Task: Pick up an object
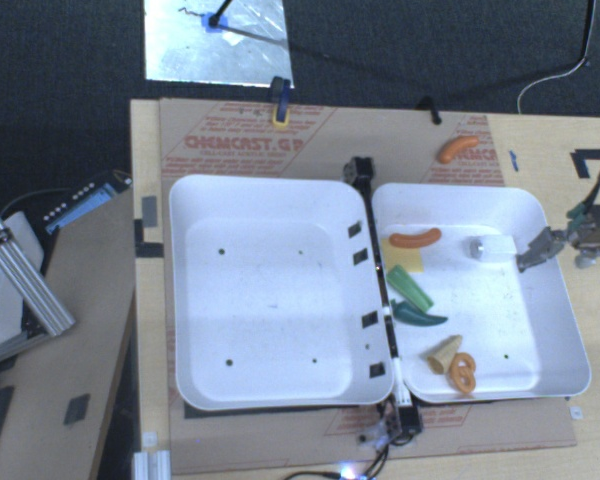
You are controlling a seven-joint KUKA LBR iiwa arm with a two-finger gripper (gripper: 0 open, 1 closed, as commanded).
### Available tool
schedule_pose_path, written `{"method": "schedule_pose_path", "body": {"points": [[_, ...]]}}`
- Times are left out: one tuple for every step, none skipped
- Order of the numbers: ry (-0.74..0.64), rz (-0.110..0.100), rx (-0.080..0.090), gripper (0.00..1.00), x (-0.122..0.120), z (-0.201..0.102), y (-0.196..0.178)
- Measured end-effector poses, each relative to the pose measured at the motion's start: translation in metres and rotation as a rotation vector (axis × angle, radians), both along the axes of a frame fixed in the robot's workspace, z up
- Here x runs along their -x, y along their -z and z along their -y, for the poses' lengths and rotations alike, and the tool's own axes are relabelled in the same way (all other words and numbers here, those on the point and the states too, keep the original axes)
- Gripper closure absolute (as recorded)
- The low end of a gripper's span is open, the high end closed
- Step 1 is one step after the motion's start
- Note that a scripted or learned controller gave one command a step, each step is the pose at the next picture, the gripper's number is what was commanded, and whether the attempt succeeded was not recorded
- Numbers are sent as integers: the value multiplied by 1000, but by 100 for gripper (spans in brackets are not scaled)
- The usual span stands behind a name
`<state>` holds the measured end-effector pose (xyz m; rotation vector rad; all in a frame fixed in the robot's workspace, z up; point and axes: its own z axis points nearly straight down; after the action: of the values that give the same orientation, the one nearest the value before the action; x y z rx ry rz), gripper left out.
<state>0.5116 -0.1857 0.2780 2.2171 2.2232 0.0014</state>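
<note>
The right bin (550, 313) holds several small toys. Along its left side lie an orange sausage (415, 237), a yellow block (405, 259), a green pod (410, 287) and a dark green pepper (421, 317). Lower down are a tan cone (443, 352) and an orange pretzel (462, 373). A pale clear object (486, 249) rests near the bin's middle top. My gripper (552, 249) reaches in over the right rim, just right of the clear object and apart from it. I see nothing held in it.
The left bin (270, 198) sits beside the right one, with a black clip divider (365, 258) between them. A second orange sausage (458, 149) lies on the cardboard behind the right bin. A yellow-and-blue clamp (280, 103) stands at the board's far edge.
</note>
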Motion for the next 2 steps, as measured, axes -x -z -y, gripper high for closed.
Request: {"method": "schedule_pose_path", "body": {"points": [[3,-3,-1,0,-12,10,199],[0,3,1,100,-14,10,183]]}}
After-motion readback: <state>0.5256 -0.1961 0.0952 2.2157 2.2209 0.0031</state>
